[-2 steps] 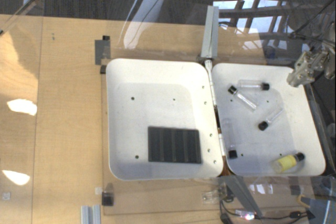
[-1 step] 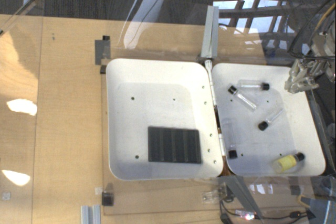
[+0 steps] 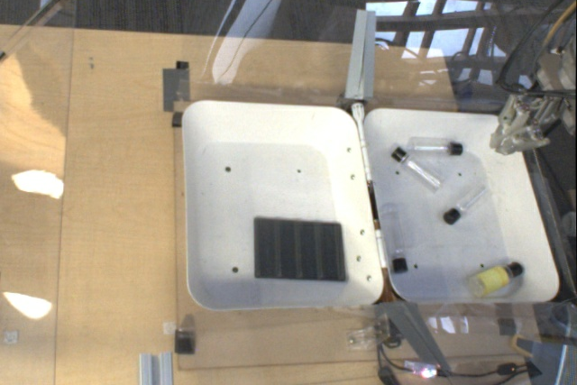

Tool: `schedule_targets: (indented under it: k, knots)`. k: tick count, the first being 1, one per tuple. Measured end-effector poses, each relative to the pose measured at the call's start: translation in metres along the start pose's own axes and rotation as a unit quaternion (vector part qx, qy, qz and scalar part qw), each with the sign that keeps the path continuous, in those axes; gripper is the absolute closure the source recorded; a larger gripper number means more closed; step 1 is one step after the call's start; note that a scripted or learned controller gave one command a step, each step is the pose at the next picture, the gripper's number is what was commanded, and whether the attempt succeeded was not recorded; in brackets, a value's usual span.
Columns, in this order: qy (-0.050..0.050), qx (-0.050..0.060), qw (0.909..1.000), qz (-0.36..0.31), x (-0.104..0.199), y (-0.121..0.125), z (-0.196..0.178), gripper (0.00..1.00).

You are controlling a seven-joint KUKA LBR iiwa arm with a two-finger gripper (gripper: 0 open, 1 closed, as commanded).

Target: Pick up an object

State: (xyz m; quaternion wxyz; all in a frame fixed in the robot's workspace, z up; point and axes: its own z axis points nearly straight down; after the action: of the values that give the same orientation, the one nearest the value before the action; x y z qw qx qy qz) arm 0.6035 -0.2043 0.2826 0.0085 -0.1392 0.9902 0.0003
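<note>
Gripper [image 3: 521, 129] at right bin's [image 3: 541, 284] far right rim, arm cut off, finger spacing indiscernible.

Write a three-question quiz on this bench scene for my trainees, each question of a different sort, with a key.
1. True or false: the black ridged pad lies in the right bin.
2. Multiple choice: the vial with yellow contents lies near which corner of its bin in the camera view? A) top left B) lower right C) top right
3. Fill in: the claw hangs over the right bin's top ____ corner.

Key
1. False; it lies in the left bin.
2. B.
3. Right. Three clear vials with black caps, and, lie to its left.
</note>
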Motion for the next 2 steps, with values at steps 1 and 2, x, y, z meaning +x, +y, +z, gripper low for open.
schedule_targets:
  k: [1, 2]
  knots:
    - [0.004, -0.002, 0.9876, -0.157, 0.012, 0.003, 0.005, 1.00]
    - [0.004, -0.003, 0.9387, -0.345, 0.003, 0.000, 0.022, 1.00]
